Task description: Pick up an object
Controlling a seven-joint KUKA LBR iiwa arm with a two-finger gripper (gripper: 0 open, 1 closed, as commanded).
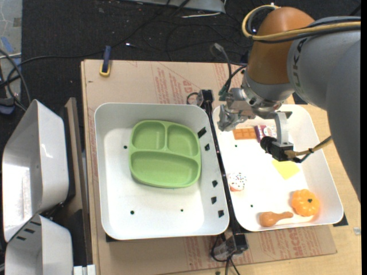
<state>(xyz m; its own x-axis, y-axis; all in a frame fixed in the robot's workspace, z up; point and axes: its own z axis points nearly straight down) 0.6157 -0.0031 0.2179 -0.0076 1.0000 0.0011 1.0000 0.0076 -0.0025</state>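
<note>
The right bin [321, 153] holds several small items. An orange block [245, 133] and a dark red piece [265, 133] lie near its back. A yellow wedge [285, 169] lies in the middle, and a white speckled object [237, 181] lies near the left wall. An orange pumpkin [304, 203] and an orange drumstick-shaped toy [274, 217] rest at the front. My gripper [231, 118] hangs over the bin's back left corner, just left of the orange block. Nothing is visibly held.
A green divided plate [165, 153] lies in the left bin [114, 211]. The arm's grey body and orange band [275, 44] cover the right bin's back right part. A black fitting with a cable [277, 148] hangs above the yellow wedge. Extra white bins [31, 159] stand at the far left.
</note>
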